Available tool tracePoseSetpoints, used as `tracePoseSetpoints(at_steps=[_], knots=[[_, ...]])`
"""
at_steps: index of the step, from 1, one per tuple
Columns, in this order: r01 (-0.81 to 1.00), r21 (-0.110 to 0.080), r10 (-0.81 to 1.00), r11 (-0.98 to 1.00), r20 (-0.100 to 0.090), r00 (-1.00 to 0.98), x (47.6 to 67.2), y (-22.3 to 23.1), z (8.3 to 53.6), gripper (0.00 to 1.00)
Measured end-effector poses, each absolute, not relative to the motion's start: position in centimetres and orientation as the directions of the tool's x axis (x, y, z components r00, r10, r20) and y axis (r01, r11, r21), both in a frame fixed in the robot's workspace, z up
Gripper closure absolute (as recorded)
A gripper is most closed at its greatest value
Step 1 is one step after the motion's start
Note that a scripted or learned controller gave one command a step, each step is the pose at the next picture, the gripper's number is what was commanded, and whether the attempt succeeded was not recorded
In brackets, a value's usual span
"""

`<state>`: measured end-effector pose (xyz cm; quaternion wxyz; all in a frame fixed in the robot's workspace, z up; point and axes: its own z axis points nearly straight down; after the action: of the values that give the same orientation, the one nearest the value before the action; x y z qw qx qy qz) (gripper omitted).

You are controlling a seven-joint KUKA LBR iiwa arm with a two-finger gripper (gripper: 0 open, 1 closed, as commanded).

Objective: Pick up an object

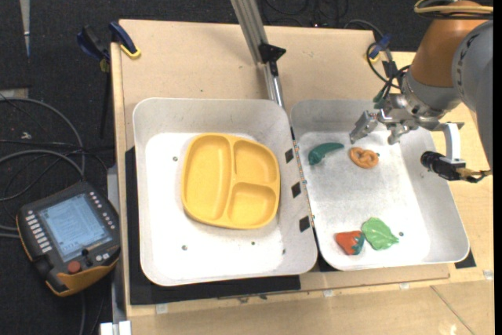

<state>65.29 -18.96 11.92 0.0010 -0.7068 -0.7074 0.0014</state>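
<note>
Right bin, near edge: red piece touching green leafy piece. Mid-bin: orange ring-shaped object, teal piece beside it. Gripper hovered just beyond, fingers spread, grasping nothing. Left bin held yellow divided plate.

Yellow divided plate in the left white bin, teach pendant on the floor at left, blue clamp at bench corner
</note>
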Motion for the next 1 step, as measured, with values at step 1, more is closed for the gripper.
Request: tracePoseSetpoints(at_steps=[1], knots=[[1.0,0.003,1.0,0.002,-0.002,-0.002,65.46,-18.94,13.28,1.0]])
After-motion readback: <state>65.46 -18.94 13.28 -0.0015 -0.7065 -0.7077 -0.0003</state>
